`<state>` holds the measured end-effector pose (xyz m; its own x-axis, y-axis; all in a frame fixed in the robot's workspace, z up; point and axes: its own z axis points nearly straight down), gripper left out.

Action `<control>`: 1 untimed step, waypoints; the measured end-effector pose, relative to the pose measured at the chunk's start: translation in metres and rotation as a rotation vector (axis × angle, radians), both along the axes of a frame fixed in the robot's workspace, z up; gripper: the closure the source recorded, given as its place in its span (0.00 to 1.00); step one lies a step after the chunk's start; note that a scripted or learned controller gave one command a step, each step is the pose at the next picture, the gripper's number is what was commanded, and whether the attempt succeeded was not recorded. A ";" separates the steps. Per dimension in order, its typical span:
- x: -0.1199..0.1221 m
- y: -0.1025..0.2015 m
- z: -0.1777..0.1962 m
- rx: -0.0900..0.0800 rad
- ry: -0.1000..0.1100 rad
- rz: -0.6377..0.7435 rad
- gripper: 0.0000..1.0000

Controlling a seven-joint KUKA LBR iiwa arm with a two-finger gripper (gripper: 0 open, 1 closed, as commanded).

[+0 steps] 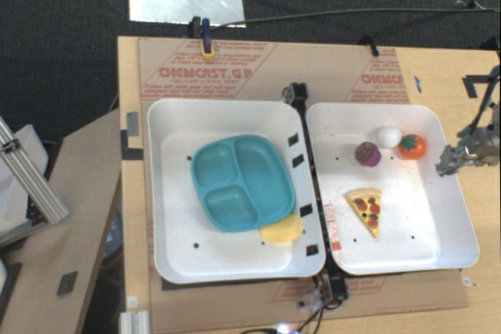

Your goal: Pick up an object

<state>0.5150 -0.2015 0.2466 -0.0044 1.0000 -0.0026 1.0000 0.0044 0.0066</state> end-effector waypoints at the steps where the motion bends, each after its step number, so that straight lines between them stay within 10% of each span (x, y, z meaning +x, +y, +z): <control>1: 0.000 0.044 0.001 0.003 0.004 0.004 1.00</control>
